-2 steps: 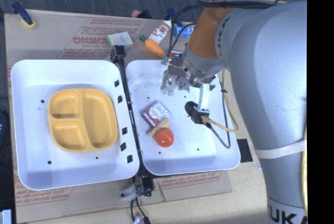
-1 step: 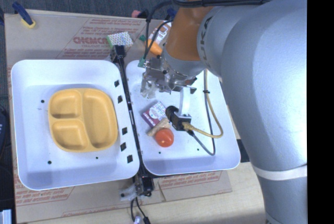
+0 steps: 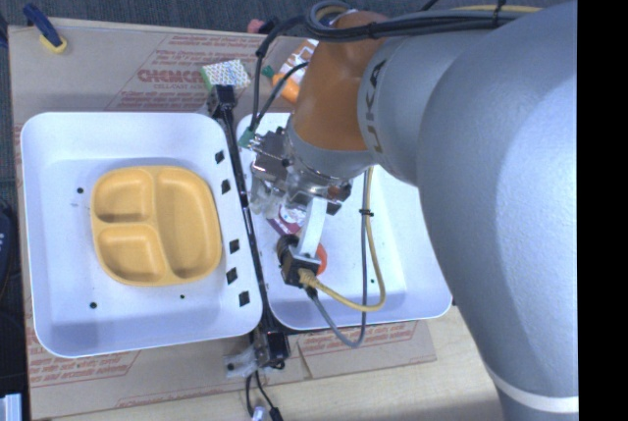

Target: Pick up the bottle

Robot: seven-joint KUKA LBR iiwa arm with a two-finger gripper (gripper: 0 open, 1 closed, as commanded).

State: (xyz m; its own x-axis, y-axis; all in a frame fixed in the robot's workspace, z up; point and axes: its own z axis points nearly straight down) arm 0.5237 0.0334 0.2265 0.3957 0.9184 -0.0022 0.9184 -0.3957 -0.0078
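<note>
- The table (image 3: pixel 118 66) has two white bins side by side.
- The left bin (image 3: pixel 59 311) holds a yellow plate (image 3: pixel 155 223) with three parts. The plate sits in the middle of that bin. It is well apart from the arm, so it is not in the way.
- The big grey arm (image 3: pixel 471 115) hangs over the right bin (image 3: pixel 402 252) and hides most of it.
- The arm points its tip down, close to the left wall of the right bin, about halfway along that wall. I think it is there because the thing it wants is there.
- Right by the tip is a clear thing with a pink bit. I think this is the bottle (image 3: pixel 290 213), but it is hard to see. It looks like it lies low in the bin, just beside the left wall.
- I cannot tell if the fingers (image 3: pixel 278 198) are open or shut, or if they have hold of the bottle. The wrist hides them.
- I think the pick-up is not done yet, since the bottle looks low in the bin.
- The wall is very close to the bottle. That could make it hard to get a good hold, and a clear bottle may slip.
</note>
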